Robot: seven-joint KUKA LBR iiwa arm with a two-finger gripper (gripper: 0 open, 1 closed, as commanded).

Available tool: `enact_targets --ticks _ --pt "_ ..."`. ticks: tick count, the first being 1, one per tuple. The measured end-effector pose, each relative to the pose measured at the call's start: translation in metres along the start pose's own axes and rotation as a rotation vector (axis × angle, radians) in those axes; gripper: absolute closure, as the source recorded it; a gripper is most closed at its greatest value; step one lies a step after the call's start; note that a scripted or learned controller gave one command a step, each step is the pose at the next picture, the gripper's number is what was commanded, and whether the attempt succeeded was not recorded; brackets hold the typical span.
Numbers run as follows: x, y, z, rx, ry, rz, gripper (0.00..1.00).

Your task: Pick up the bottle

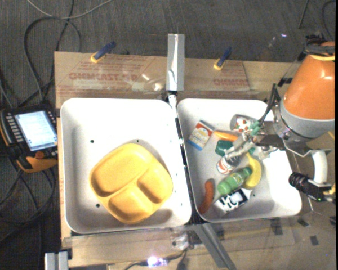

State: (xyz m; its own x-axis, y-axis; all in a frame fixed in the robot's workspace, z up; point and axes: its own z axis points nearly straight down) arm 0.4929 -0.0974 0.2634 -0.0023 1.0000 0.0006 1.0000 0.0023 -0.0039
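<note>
A green bottle (235, 180) lies on its side in the right bin (281, 198), just left of a yellow banana (255, 170). A small white bottle with a red label (225, 165) stands directly above the green one. My gripper (239, 148) hangs over the middle of the right bin, with its tip right at the top of the small white bottle. It sits above the green bottle and is not touching it. The arm's orange band (311, 94) and wrist cover the bin's right rear corner.
Also in the right bin are a white and blue carton (200, 135), an orange carrot (226, 134), a dark green item (224, 147), a red sausage-like piece (208, 191) and a black and white pack (234, 199). The left bin (79, 128) holds a yellow divided plate (132, 181).
</note>
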Motion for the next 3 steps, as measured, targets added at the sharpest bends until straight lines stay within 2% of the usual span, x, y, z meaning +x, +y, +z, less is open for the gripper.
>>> enact_targets --ticks 1,2,3 --pt "-0.003 0.010 0.145 0.001 0.000 -0.175 0.00" --pt "-0.055 -0.004 0.173 -0.012 0.006 -0.176 0.00" --pt "-0.057 -0.002 0.162 -0.020 0.001 -0.174 1.00"
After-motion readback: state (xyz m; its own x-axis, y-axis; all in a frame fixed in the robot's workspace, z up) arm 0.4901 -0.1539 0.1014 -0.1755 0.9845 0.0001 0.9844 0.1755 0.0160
